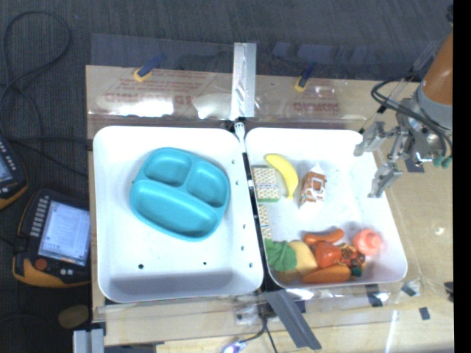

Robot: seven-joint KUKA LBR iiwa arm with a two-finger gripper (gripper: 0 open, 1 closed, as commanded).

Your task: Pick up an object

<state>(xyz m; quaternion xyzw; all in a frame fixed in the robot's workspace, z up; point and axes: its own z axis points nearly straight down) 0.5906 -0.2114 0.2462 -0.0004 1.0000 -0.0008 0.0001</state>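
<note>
Two white bins are seen side by side. A blue divided plate [179, 191] is seated in the left bin [110, 271]. In the right bin [346, 142], a banana [282, 172] is found at 11 o'clock, a small carton [313, 187] near centre, and a cluster of toy foods [324, 256] at 6 o'clock. The gripper [375, 164] is positioned over the rim at 3 o'clock, fingers spread wide, nothing held between them.

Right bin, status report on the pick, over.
Gripper open, over right bin's far edge, holding nothing. Banana, carton untouched. Toy food crowds the near end.
</note>
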